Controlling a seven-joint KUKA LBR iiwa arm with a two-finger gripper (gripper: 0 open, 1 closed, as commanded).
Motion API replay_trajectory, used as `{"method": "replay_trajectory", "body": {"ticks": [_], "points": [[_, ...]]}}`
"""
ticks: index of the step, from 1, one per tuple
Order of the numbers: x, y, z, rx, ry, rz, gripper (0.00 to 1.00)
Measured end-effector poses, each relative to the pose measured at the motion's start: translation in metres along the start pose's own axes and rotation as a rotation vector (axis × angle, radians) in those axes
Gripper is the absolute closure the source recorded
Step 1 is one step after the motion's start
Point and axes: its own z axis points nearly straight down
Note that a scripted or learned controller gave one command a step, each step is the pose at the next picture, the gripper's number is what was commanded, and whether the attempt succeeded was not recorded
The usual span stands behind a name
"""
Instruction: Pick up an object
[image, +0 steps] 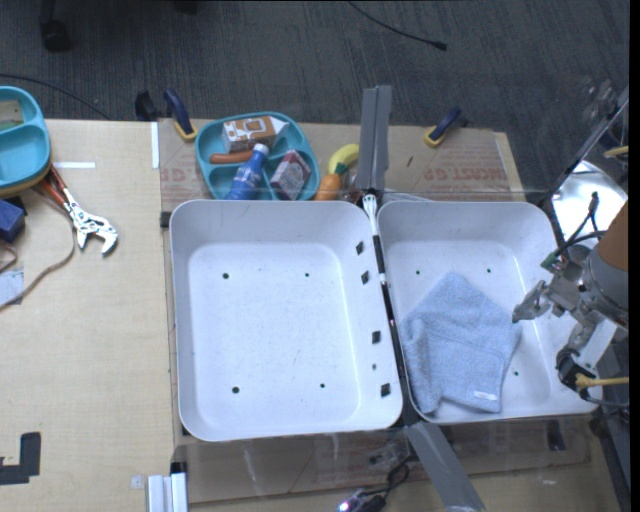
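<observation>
While the arm reaches in at the right edge of the frame, its gripper (532, 303) sits over the right side of the right bin (470, 222), just beside the right edge of the blue-grey towel (462, 343); whether the fingers are spread or closed I cannot tell. That towel lies crumpled in the lower middle of the right bin, its left edge near the wall shared with the left bin (270, 225), with bare white floor above it and a strip to its right. Behind the bins, at the upper centre, a teal tray (212, 136) holds small packaged items. At the far left, on the wooden bench (80, 360), lies a wrench (88, 226).
</observation>
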Motion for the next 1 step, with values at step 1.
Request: {"method": "replay_trajectory", "body": {"ticks": [1], "points": [[-0.013,-0.0215,-0.1004,-0.002,-0.002,0.242,0.0]]}}
